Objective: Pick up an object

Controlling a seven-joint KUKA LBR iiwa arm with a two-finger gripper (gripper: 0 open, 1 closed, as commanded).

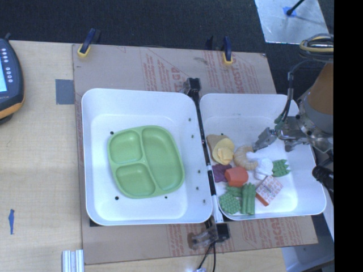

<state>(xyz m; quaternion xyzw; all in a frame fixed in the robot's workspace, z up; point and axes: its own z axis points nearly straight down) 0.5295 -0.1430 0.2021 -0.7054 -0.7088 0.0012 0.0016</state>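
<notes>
Wooden table (39, 152) first: it carries everything you see, and a brown cardboard sheet (147, 67) is clipped down at its far edge so the bins do not slide.

Next, look at the left bin (96, 103), the biggest white thing. It sits toward the middle of the table and holds a green plate (146, 162) with three little rooms in it. That plate lies flat, likely so picked things can be dropped there.

Beside it, touching along one side, is the right bin (238, 109), close to the table's right edge. The toys are bunched in its near half: a yellow toy (223, 149), a red toy (236, 176), a white lump (264, 165), a purple bit (218, 171), a green leafy bit (280, 167), green sticks (248, 198) and a small packet (269, 190). They lie in a heap because they were just tipped in, you could guess.

The arm (320, 98) comes in from the right side. Its claw (271, 137) hangs over the right bin, just beside the heap and a bit behind it. You can see its dark tips spread apart, with nothing between them. It looks ready to go down on a toy, maybe the white lump, which is nearest.
</notes>
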